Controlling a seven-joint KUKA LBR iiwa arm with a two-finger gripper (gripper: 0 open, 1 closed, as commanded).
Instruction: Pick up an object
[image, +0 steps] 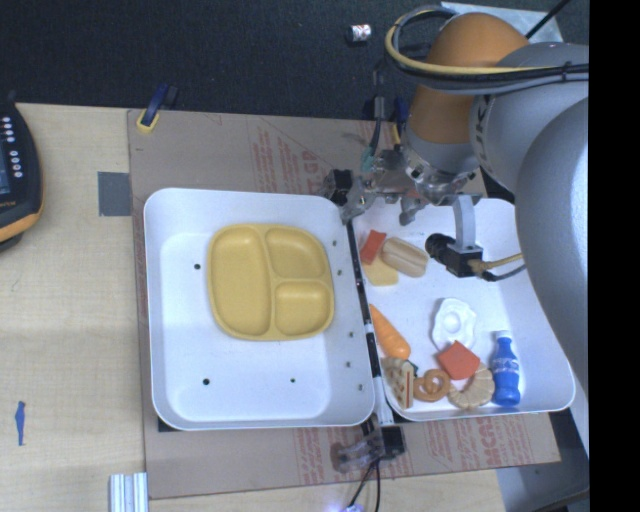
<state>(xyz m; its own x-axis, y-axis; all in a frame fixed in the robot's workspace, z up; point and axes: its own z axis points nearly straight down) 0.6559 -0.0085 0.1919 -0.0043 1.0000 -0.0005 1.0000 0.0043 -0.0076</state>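
On the left of the tabletop (70, 330) sits the left bin (170, 400), and in its middle lies a yellow divided plate (270, 280), nothing I need. Across the shared rim, the right bin (535, 300) carries my candidates. Against its left wall lies a carrot (390, 335), and at the near left corner a pretzel (435, 384) beside a cookie (472, 390). Toward the far left corner are a small red piece (373, 246) and a hot dog bun (405, 257). Further right come a fried egg (453, 322), a red block (458, 358) and a blue bottle (505, 372) near the front rim.

My hand (405, 195) hangs over the far left corner of the right bin, just beyond the bun and red piece. I cannot tell how my fingers stand; the wrist hardware muddles them.

I judge this the approach step: nothing is lifted. The bun seems the nearest target, so the next move calls for centring over it, descending straight, and keeping off the bin's rim.
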